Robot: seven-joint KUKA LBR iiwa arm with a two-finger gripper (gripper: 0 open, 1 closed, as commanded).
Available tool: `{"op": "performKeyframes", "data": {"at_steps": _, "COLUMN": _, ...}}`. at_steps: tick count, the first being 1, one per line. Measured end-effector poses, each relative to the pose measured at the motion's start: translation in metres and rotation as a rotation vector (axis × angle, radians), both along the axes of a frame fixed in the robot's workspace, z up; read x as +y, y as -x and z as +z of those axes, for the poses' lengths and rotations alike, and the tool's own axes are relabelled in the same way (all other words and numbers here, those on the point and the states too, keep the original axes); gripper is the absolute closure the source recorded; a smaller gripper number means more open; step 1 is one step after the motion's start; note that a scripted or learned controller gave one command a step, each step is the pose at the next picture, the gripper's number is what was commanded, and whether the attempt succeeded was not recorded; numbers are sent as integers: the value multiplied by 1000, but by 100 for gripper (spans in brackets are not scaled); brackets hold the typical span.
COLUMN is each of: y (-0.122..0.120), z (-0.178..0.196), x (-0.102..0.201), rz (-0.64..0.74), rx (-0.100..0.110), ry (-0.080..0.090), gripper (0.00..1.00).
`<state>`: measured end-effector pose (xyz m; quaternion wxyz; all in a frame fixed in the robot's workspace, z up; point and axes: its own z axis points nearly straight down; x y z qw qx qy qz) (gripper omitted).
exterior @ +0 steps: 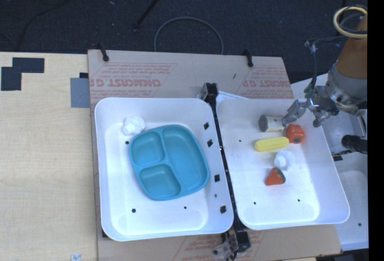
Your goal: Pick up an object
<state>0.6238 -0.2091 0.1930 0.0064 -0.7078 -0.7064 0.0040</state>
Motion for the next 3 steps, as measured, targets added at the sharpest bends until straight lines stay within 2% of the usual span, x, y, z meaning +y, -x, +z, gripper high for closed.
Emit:
{"op": "performKeyframes", "data": {"at_steps": 1, "y": -3, "z": 8, "x": 0, "rz": 2, "rx": -14, "ry": 4, "gripper": 0}}
{"op": "performKeyframes", "data": {"at_steps": 2, "y": -11, "z": -49, "x": 3, "rz": 6, "rx": -8, "ry": 1, "gripper": 0}}
{"op": "performKeyframes", "data": {"at_steps": 3, "y": -15, "z": -80, "x": 1, "rz": 8, "rx": -23, "ry": 9, "gripper": 0}}
